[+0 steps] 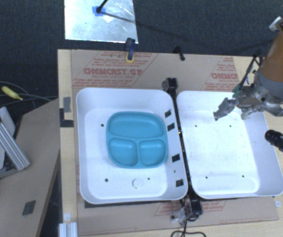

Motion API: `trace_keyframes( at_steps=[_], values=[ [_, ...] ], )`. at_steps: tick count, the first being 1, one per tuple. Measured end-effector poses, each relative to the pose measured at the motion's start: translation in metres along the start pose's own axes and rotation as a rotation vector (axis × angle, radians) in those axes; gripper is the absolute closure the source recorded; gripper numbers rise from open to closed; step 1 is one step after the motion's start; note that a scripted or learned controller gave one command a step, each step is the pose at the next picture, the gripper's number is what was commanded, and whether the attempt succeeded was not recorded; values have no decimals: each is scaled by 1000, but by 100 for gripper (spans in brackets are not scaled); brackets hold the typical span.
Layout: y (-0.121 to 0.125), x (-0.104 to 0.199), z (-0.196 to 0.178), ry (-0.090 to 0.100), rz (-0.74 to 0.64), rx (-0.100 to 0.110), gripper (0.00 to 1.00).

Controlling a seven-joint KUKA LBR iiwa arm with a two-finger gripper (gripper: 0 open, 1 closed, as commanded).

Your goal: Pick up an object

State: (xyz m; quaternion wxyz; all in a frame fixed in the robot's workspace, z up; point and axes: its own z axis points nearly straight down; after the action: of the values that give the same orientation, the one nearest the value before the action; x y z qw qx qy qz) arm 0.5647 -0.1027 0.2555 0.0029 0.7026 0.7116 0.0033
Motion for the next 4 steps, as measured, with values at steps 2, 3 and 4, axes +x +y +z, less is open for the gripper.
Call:
trace_keyframes(
  at_steps=[2,3,4],
  values=[
    [-24,-11,135,-1,12,6,100],
    [-67,62,41,2,2,2,100],
    [-76,120,-2,1,2,2,100]
  ],
)
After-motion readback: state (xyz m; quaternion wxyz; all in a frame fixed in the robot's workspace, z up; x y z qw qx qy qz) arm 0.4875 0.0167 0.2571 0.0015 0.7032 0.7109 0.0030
